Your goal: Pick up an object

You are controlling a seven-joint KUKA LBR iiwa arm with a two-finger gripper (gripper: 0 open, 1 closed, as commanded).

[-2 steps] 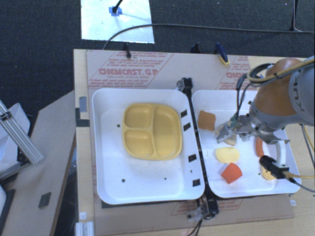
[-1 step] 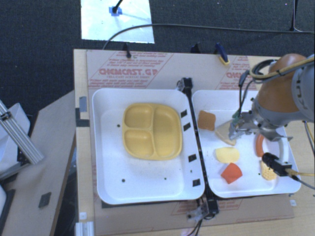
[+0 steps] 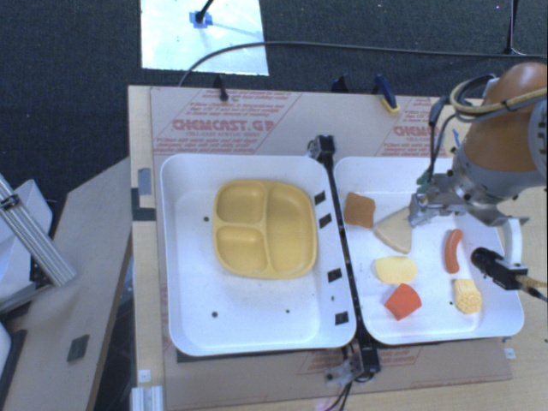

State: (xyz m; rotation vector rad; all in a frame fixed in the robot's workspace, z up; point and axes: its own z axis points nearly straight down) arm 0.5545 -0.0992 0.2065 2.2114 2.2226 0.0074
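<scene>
In the right bin (image 3: 428, 328) lie a brown bread-like piece (image 3: 360, 211), a pale wedge (image 3: 395, 230), a yellow lump (image 3: 396, 270), a red-orange block (image 3: 402, 301), a sausage (image 3: 452, 250) and a corn cob (image 3: 467, 295). My gripper (image 3: 422, 210) hangs low over the bin's upper middle, right at the top right corner of the pale wedge. The wrist's grey body covers the fingers from above. Nothing can be seen held.
The left bin (image 3: 193, 324) holds a yellow divided plate (image 3: 264, 229). A black clip strip (image 3: 334, 247) runs along the seam between the bins. A black cylinder (image 3: 493, 268) on the arm juts over the right bin's edge near the corn.
</scene>
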